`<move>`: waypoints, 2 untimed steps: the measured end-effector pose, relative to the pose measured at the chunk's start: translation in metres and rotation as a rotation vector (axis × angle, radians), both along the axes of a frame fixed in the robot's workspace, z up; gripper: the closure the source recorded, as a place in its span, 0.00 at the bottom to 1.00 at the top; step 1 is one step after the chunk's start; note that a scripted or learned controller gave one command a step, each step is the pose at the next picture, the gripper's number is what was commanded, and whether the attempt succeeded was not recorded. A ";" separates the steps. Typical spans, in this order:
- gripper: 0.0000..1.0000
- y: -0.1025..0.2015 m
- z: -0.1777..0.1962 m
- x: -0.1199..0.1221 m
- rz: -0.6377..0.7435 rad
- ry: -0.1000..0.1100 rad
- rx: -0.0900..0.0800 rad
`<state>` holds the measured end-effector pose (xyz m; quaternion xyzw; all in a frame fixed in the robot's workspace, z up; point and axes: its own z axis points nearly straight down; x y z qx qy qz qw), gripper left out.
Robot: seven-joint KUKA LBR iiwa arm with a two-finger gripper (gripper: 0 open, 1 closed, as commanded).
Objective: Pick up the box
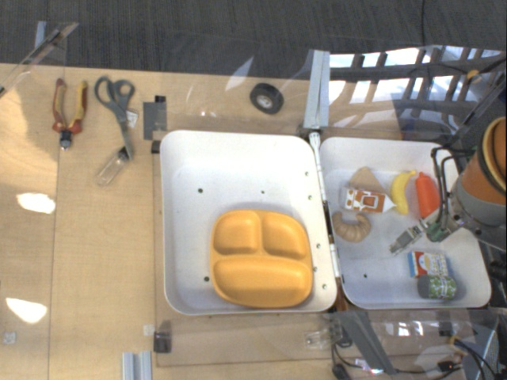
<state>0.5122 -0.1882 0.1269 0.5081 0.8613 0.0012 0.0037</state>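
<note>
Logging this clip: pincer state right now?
Pincer: open, holding nothing, over the right bin just above the box.

A divided tray [261, 258] lies in the left bin [190, 172]; the box [367, 201], banana [402, 191] and croissant [352, 226] lie in the right bin [475, 279].

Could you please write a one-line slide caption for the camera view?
Gripper poised in the right bin beside the box, banana and carrot; yellow tray in the left bin.
</note>
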 end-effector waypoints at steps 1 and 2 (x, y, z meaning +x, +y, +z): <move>0.00 -0.018 -0.038 -0.020 -0.039 -0.007 -0.001; 0.00 0.015 0.011 -0.022 0.030 -0.001 0.000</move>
